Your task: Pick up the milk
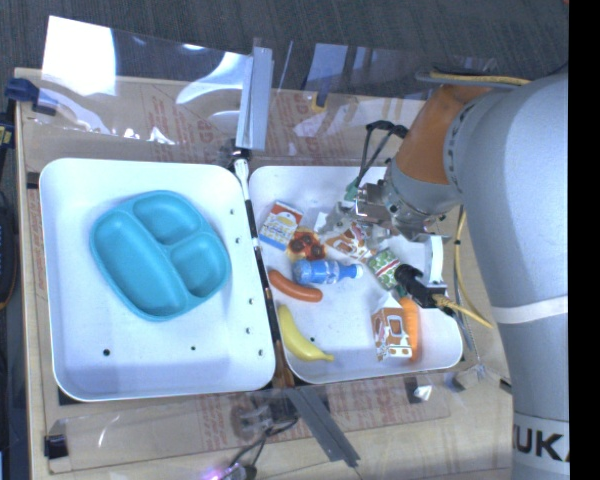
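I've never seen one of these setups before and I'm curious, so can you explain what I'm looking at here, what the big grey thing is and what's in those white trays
The big grey shape with the orange band is a robot arm, reaching in from the right. One fixed camera looks down on the bench at a slant.

Two shallow white bins sit side by side. The left bin holds a blue divided plate. The right bin holds toy groceries: a banana, a sausage, a blue bottle, a carrot and several small cartons, among them a blue and white one near the divider and an orange and white one beside the carrot. I can't tell which one is the milk.

The arm's gripper is low over the pile at the back of the right bin. I can't see anything between its fingers.
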Available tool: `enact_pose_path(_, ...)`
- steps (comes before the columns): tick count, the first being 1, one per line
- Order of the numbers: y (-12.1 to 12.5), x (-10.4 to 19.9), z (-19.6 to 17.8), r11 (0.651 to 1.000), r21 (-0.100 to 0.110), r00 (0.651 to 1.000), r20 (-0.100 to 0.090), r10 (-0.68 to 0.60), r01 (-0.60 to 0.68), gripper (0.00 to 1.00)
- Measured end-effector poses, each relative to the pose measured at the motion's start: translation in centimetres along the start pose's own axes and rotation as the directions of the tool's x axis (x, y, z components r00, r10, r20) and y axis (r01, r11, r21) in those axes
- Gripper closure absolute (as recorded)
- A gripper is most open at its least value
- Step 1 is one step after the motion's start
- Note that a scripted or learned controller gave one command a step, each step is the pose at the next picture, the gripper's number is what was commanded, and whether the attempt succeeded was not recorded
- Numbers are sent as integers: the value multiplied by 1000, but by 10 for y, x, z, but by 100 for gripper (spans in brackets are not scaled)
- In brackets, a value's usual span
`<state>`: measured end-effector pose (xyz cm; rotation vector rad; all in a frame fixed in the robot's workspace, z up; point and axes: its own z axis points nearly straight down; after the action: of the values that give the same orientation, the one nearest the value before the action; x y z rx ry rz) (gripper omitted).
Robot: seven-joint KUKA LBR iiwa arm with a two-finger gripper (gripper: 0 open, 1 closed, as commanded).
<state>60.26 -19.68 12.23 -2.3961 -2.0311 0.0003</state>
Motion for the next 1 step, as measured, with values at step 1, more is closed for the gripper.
enact_pose_path(1,38,6,15,997,-23,998,9,-69,69,0)
